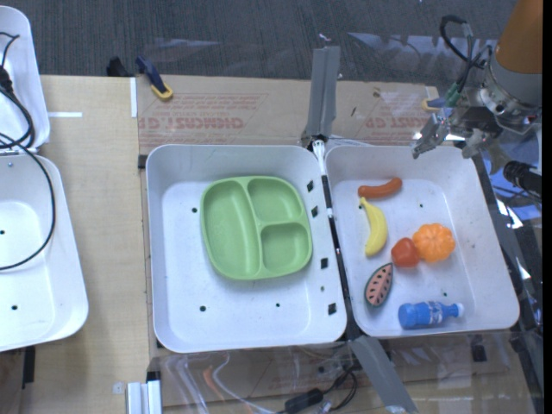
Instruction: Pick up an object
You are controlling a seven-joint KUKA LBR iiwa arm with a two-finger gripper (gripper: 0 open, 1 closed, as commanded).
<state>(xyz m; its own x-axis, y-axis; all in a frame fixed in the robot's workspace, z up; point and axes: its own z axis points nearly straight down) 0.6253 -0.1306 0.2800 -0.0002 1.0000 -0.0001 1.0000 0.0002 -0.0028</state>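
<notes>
The right bin (483, 222) holds an orange-red sausage (380, 188), a yellow banana (373, 227), an orange (433, 241), a small red fruit (404, 252) touching the orange, a watermelon slice (379, 285) and a blue bottle (429, 314) lying on its side. My gripper (448, 141) hangs over the bin's far right corner, above and behind the sausage. It is open, with nothing between its fingers.
A green divided plate (256, 226) lies in the left bin (172, 266). A grey post (323, 93) rises where the two bins meet at the back. A white tub (34, 257) with black cables sits at far left.
</notes>
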